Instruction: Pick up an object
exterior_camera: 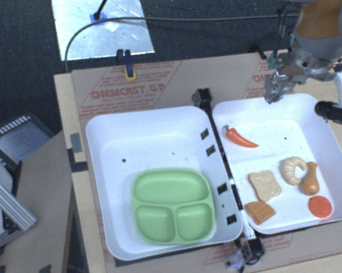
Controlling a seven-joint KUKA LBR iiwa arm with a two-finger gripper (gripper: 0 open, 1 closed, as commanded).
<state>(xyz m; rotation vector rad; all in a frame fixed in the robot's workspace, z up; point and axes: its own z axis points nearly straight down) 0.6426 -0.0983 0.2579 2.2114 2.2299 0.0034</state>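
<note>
In right bin [331, 140], tapered glossy chili [241, 137]

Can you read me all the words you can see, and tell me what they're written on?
"CHEMCAST" in red, then letters too blurred to read: printed on the brown board under the bins.
Red printing on that board's right corner: too blurred to read.

One fixed camera looks down at a slant on both bins [156, 119], the arm [320, 8] entering from right.
</note>
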